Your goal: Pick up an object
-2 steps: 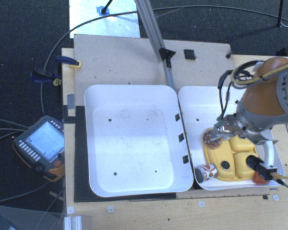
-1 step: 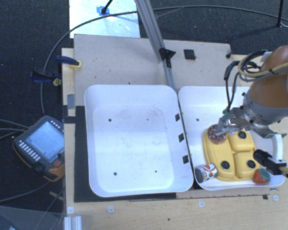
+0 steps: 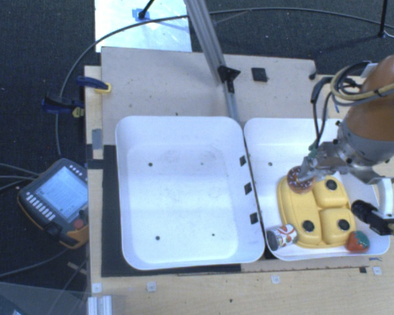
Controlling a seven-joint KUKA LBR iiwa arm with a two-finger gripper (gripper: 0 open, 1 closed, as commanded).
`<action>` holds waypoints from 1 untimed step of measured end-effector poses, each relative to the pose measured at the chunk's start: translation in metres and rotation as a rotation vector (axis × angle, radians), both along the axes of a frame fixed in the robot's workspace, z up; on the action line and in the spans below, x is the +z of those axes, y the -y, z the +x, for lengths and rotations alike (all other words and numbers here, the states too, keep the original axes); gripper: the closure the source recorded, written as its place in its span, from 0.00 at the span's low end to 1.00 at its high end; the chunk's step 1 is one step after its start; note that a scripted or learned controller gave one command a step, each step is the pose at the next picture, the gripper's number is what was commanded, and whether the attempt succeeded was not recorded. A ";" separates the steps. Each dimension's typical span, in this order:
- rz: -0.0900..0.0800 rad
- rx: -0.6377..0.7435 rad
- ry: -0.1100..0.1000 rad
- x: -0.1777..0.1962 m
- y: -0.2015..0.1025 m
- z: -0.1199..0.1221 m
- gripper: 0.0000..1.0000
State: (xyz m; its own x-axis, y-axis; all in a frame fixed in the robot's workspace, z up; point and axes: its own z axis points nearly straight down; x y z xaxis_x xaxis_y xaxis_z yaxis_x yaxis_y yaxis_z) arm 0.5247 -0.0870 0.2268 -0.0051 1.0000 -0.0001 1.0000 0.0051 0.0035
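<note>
**Over the right bin, gripper down beside the doughnut**

At the right-hand shallow white bin [image 3: 262, 143], the camera view showed the grey arm with its orange band [image 3: 381, 90] reaching in from the right, its two-finger gripper [image 3: 310, 170] lowered to the upper left corner of a yellow moulded plastic tray [image 3: 315, 212]. A small round doughnut with pink-brown icing [image 3: 299, 179] sat on that corner, just beside or touching the gripper's tip. Whether the gripper was spread or closed could not be told from above, and nothing could be seen held in it. A red-and-white can [image 3: 282, 236] lay on its side at the tray's lower left corner, and a red strawberry-like toy [image 3: 358, 241] rested at the tray's lower right. The left white bin [image 3: 138, 136] stood alongside, touching the right one.

Judging by this, the step in hand was the descent onto a target, probably the doughnut. The next move would call for closing squarely around it and lifting straight up; the doughnut's low, rounded form could slip aside.
</note>
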 end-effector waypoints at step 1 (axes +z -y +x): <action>0.003 0.007 0.000 -0.002 -0.060 0.022 1.00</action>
State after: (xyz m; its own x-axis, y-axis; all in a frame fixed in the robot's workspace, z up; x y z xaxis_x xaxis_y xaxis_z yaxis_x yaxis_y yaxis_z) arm 0.5470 -0.0268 0.2252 -0.0119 0.9999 0.0026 0.9999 0.0119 0.0034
